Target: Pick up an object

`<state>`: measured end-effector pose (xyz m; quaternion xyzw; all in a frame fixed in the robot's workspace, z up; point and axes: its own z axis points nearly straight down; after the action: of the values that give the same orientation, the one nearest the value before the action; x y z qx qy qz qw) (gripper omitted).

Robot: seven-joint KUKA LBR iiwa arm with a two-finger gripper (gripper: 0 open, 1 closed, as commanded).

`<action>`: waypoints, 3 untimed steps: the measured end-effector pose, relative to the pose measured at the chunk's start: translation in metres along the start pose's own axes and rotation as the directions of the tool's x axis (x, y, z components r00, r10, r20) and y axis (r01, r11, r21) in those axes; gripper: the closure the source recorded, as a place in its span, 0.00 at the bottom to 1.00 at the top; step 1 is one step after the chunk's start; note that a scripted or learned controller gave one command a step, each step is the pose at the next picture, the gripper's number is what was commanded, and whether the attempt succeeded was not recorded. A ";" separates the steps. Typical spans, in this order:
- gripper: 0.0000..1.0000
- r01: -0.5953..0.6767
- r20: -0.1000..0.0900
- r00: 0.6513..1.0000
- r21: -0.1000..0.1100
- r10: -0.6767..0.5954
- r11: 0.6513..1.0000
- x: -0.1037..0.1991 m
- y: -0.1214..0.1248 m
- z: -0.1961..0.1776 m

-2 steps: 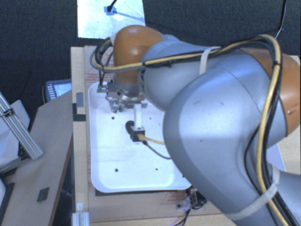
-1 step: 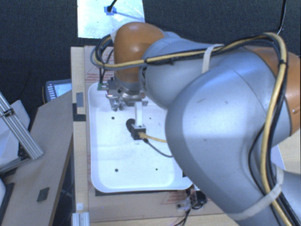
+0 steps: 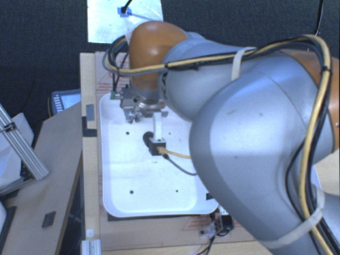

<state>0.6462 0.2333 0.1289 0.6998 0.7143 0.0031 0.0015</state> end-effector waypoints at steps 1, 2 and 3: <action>1.00 0.004 0.000 1.000 -0.002 -0.004 1.000 0.000 0.001 -0.011; 1.00 0.007 -0.001 1.000 -0.003 -0.007 1.000 0.001 0.001 -0.022; 1.00 0.010 -0.001 1.000 -0.005 -0.010 1.000 0.001 0.002 -0.033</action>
<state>0.6481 0.2345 0.1616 0.6962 0.7178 0.0052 0.0030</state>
